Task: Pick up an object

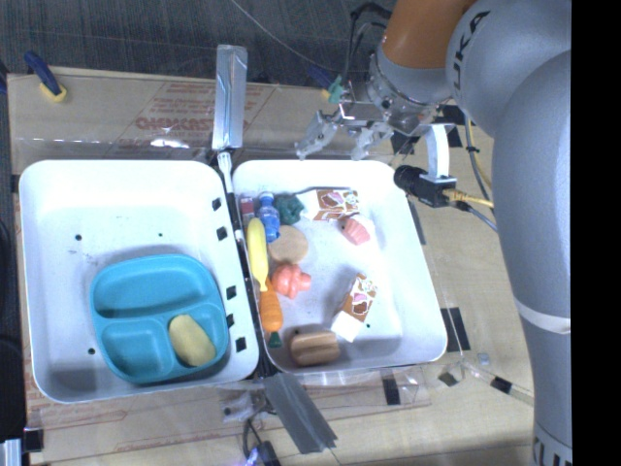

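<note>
My gripper [339,140] hangs open over the far rim of the right bin [419,289], with nothing between its metal fingers [312,141]. Below it in that bin lie several small items. A brown-and-white carton [336,202] and a pink piece [356,229] are nearest the gripper. A green item [288,207], a blue bottle [268,217], a yellow banana [256,250] and a tan round piece [289,248] lie along the bin's left side. Nearer the front are an orange-pink toy [291,282], a carrot [271,312], a second carton [357,302] and a brown loaf [312,346].
The left bin [49,260] holds a blue compartment tray [146,304] with a yellow potato-like object [192,340] in its front right section. A metal divider bar [230,95] stands at the back between the bins. Cables [456,197] trail beside the right bin's far right corner.
</note>
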